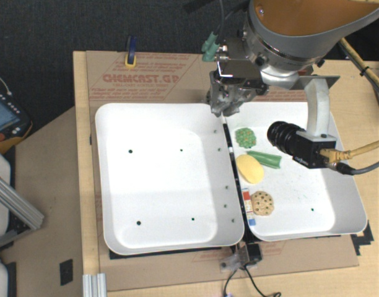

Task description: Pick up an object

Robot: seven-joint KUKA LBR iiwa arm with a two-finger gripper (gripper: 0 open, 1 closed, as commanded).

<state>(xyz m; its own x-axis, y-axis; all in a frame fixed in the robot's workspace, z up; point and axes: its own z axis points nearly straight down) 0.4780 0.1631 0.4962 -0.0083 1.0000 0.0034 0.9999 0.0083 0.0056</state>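
1. Gripper (225, 106): sits at the far end of the divider between the two bins, about 12 o'clock from the objects. Fingers are a dark cluster under the wrist; can't tell whether they are apart or together. Nothing visible between them.
2. Arm (313, 11): grey body with an orange band, entering from the upper right at roughly 1 o'clock and covering the far edge of the right bin (338, 221).
3. Objects: all in the right bin, along its left side next to the divider.
4. Green round piece (245, 137): nearest to the gripper, at about 5 o'clock from it, near but apart.
5. Green long piece (268, 159): lies at 4 o'clock from the round one, touching the top edge of the yellow lemon-shaped object (250, 169).
6. Yellow object: at 6 o'clock from the green round piece, just beside the divider.
7. Cookie-like disc (262, 203): at 6 o'clock from the yellow object, close to the near rim. A small red-white-blue item (248, 205) lies just at its 9 o'clock against the divider.
8. Black camera on white bracket (295, 142): hangs over the right bin, at 3 o'clock from the green round piece.
9. Left bin (158, 178): white floor with a few small dark dots.
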